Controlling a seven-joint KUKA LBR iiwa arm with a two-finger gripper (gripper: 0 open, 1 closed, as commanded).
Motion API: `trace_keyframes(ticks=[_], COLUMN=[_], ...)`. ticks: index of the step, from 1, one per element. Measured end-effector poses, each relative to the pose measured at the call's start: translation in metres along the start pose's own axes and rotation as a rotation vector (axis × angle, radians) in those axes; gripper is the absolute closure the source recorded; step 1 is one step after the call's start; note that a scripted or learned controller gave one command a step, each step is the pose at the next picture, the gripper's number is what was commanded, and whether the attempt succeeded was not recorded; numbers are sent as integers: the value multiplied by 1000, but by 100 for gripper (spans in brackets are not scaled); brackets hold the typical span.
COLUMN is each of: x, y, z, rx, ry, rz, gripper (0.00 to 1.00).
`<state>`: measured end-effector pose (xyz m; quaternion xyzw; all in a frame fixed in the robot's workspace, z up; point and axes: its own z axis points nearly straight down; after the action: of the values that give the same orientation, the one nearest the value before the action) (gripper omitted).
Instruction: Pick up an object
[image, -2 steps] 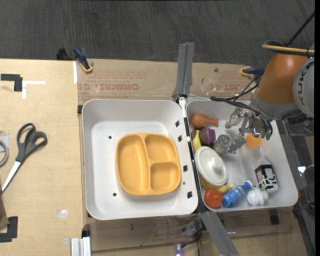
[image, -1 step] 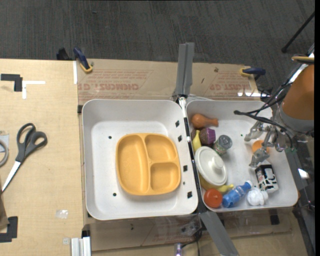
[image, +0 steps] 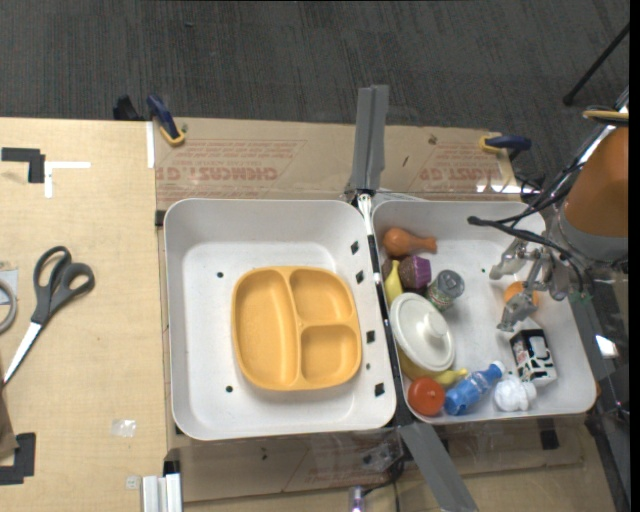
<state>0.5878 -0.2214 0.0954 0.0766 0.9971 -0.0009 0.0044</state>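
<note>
My gripper (image: 513, 291) hangs over the right side of the right bin (image: 470, 215), reaching in from the right under the orange band of the arm. Its two metal fingers (image: 507, 263) stand spread apart, so it is open. A small orange object (image: 516, 293) lies on the bin floor in the gap between them, and neither finger appears to touch it. A black can with white print (image: 533, 356) lies just in front of the gripper.
The right bin also holds a white lidded bowl (image: 422, 331), grey tin (image: 446, 287), purple piece (image: 416, 270), brown-orange toy (image: 409, 241), red ball (image: 425, 396), blue bottle (image: 470, 390) and white ball (image: 512, 395). A yellow divided plate (image: 296, 327) fills the left bin. Scissors (image: 48, 290) lie on the bench.
</note>
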Motion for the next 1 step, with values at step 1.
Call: trace_keyframes(ticks=[1], x=[-3], y=[0], z=[0], rx=[0], ry=[-1], rz=[25], gripper=[0])
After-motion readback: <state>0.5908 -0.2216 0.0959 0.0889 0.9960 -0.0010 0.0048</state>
